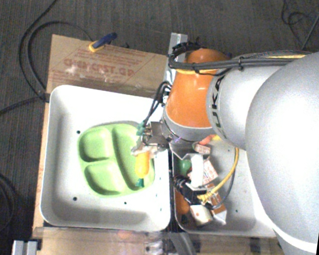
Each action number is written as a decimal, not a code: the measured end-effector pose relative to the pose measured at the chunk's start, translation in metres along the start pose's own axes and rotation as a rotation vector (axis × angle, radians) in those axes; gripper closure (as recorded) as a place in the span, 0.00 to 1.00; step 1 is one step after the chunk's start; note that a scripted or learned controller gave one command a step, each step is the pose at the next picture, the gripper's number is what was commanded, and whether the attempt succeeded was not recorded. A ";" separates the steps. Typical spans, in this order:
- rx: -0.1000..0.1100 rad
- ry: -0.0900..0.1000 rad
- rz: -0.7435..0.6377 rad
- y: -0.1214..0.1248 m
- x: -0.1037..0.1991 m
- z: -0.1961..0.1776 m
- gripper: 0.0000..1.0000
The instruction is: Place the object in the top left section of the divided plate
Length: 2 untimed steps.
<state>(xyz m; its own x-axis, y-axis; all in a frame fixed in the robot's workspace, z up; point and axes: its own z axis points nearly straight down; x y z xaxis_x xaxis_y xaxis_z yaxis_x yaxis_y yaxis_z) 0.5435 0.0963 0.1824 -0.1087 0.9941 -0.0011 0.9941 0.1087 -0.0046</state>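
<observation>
Cables: dark and pale cables (29, 70) lie on the dark floor, left of the bench.
Board: one brown cardboard sheet (108, 70) lies beyond the left bin's far edge, and one blue-and-yellow clip (103, 40) rests at its far edge.
Left bin: one shallow white plastic bin (55, 198). Its floor is bare along the left wall and the near wall, which is the widest open room.
Plate: one round green divided plate (95, 144) with three compartments lies right of the bin's centre. Its right rim is near the bin's right wall, so little room is left on that side.
Top left compartment: bare, and well apart from the object.
Object: one yellow-orange elongated cylinder (141, 164) is above the plate's right compartment, just inside the right rim.
Object axis: the long axis runs from far to near in the camera view. The upper end meets the gripper and the lower end points at the plate's near right rim.
Gripper: one two-finger gripper (143, 151) is above the plate's right edge, with its fingers clamped on the cylinder's upper end.
Right bin: a second white bin (240, 224) lies alongside. Its mixed small items (203, 174) are crowded and partly hidden, so the count cannot be told.
Arm: one grey arm (277, 129) with an orange band covers most of the right bin.
</observation>
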 end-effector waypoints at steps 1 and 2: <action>-0.001 0.000 -0.075 -0.011 0.069 -0.020 1.00; -0.001 0.000 -0.075 -0.011 0.069 -0.020 0.00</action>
